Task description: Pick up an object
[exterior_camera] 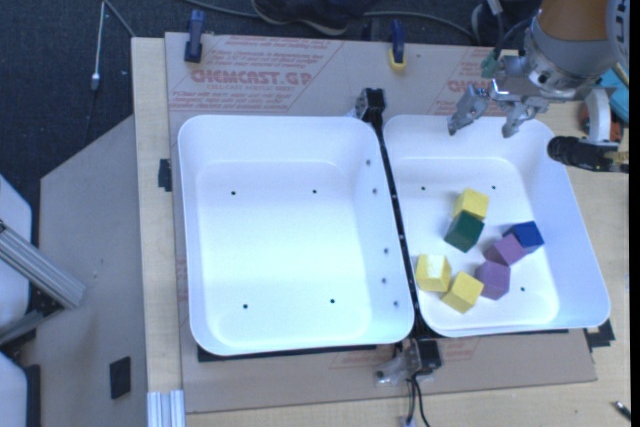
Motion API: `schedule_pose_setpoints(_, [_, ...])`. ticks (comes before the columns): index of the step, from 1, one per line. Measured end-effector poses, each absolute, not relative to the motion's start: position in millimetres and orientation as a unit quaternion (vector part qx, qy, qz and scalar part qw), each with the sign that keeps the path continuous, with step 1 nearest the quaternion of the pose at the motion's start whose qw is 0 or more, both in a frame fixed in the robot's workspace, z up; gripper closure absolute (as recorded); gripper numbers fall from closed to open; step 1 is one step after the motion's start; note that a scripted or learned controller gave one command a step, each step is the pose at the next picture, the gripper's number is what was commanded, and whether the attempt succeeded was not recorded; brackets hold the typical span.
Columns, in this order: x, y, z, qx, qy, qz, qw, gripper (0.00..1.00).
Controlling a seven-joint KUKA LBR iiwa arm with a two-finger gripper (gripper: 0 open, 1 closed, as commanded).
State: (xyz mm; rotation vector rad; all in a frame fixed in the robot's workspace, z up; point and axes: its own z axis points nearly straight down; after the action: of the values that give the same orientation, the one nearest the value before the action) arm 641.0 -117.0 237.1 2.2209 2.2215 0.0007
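Observation:
Several small blocks lie in the right bin point(565, 205): a yellow block point(472, 205) on top of a dark green one point(464, 232), a blue block point(523, 236), two purple blocks point(506, 251) point(493, 279), and two more yellow blocks point(433, 272) point(464, 292). My gripper point(489, 120) hangs above the far rim of the right bin, well back from the blocks. Its two fingers are spread apart with nothing between them.
The left bin point(200, 215) sits beside the right one, with a black clamp point(372, 102) at the seam between them. Blue and yellow clips point(195, 23) point(398, 58) hold the board's far edge. A person's legs and shoes point(300, 5) stand behind the bench.

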Motion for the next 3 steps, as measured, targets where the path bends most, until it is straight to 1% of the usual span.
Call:
schedule_pose_setpoints(1, [593.8,-143,87,0.708,0.706,-0.0032,-0.004,0.00])
schedule_pose_setpoints(2, [597.3,-142,92,0.707,0.707,0.0001,0.000,0.00])
schedule_pose_setpoints(3, [529.9,-128,87,0.707,0.707,-0.0007,-0.002,0.00])
